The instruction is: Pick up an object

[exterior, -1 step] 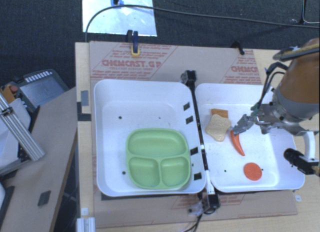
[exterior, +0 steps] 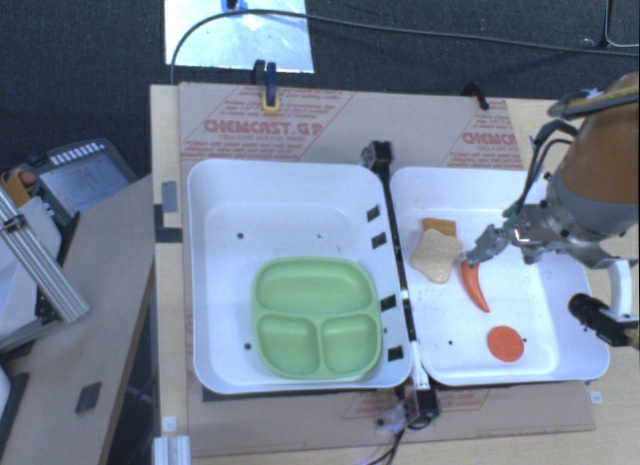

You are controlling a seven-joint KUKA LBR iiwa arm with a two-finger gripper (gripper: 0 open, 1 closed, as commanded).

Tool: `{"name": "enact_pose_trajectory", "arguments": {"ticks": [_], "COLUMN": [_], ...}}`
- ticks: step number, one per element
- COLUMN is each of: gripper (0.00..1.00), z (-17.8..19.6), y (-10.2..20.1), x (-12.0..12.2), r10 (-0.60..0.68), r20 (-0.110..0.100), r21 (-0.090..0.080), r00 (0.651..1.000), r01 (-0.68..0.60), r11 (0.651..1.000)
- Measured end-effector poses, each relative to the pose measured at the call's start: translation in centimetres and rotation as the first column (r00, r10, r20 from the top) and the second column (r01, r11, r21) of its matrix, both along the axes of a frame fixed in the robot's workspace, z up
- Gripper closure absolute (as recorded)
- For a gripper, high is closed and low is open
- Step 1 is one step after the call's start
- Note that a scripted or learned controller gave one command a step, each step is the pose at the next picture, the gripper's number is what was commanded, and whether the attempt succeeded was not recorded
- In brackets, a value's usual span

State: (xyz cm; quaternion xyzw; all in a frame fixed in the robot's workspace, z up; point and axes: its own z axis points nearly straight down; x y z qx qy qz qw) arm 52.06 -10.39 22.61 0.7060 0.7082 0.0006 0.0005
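Orange and tapered, a small plastic toy carrot [exterior: 475,286] is seen on the floor of the right-hand shallow white bin [exterior: 540,353], near that bin's centre. Its long axis runs from about 11 o'clock to 5 o'clock, with the thicker end up at 11 o'clock and the thin tip pointed toward 5 o'clock. The two-finger gripper [exterior: 484,250] is positioned at the carrot's thick upper end, reached in from 3 o'clock by the grey arm with the orange band [exterior: 605,168]. Whether the fingers are apart or together cannot be told, and contact with the carrot cannot be confirmed, since the metal parts are small and blurred there.

Just beside the carrot, at its 10 o'clock, a pale tan slice-shaped toy bread piece [exterior: 436,256] is found, with a small orange block [exterior: 439,225] touching it at 12 o'clock. A flat red-orange disc [exterior: 506,344] is set well apart at the carrot's 5 o'clock. A light green plastic divided plate [exterior: 317,318] is held in the left-hand white bin [exterior: 225,203].

The approach at the thick end is judged sensible: more width is offered there for a grip, and the tip side is left free. The closeness of the bread piece is judged a risk, as it could be nudged or caught.
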Motion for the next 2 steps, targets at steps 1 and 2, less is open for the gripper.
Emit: {"name": "enact_pose_trajectory", "arguments": {"ticks": [1,2], "gripper": [0.00,0.00], "z": [-4.7,-8.9], "y": [0.3,0.4], "x": [-0.8,-1.2], "r10": [-0.002,-0.002], "r20": [-0.004,-0.005], "r21": [0.001,0.001], "r00": [1.000,1.000], "r01": [0.002,0.002], "r11": [1.000,1.000]}}
